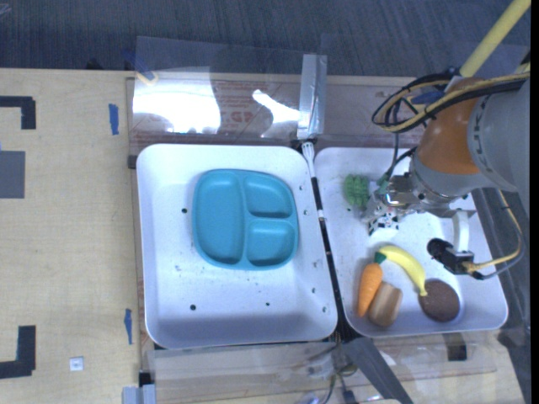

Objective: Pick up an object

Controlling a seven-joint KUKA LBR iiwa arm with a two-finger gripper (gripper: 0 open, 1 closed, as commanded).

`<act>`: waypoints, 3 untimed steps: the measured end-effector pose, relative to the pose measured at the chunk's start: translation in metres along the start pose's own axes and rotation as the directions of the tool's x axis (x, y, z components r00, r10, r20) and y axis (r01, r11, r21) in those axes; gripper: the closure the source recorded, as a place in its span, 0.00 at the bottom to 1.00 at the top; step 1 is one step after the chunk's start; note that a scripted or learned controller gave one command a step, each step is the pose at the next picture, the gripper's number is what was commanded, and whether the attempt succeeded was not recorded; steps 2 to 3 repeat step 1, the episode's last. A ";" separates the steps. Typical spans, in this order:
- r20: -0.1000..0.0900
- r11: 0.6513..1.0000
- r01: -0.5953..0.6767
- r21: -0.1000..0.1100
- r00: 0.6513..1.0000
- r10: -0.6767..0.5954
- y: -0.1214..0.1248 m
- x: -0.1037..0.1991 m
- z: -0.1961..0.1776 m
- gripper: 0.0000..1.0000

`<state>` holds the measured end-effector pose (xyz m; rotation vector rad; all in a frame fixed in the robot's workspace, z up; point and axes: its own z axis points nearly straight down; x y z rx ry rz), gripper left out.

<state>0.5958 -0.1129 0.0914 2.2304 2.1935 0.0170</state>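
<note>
The gripper (383, 217) hangs low in the right bin (480, 310), whether grasping or released I cannot tell, just beside a green toy (357, 189) and above a banana (402, 265), carrot (369, 285), brown kiwi-like piece (440, 300), while the left bin (160, 251) holds 1 blue divided plate (245, 218).

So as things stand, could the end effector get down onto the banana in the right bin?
Probably yes. The end effector hangs just above and left of the banana, whose top lies uncovered. The carrot presses close on the banana's left, so closing around it could be tight.
</note>
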 end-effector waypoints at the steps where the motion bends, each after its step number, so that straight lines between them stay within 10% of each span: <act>1: -0.003 1.000 0.015 0.004 1.000 -0.015 -0.007 0.055 -0.111 1.00; 3: -0.003 1.000 0.015 0.004 1.000 -0.015 -0.007 0.055 -0.111 1.00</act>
